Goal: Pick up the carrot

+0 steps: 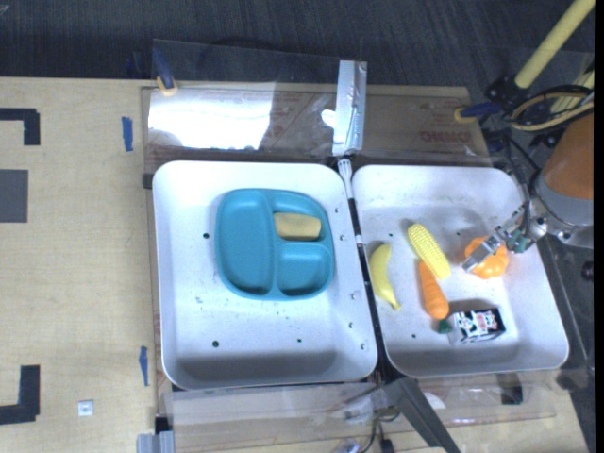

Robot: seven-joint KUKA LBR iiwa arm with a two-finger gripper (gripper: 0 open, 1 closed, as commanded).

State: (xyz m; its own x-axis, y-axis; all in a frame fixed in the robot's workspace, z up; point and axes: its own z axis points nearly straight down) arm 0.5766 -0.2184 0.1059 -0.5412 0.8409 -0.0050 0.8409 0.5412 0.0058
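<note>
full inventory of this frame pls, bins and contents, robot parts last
left bin: 1, white, left half of bench
right bin: 1, white, beside the left bin
plate: 1, blue, divided, in left bin
yellow food piece: 1, in the plate's upper right compartment
banana: 1, yellow, left side of right bin
corn: 1, yellow, right bin, above carrot
carrot: 1, orange with green end, middle of right bin
small box: 1, black and white, right of carrot's green end
orange object: 1, right bin, at end effector
end effector: 1, right bin's right side, away from carrot
</note>
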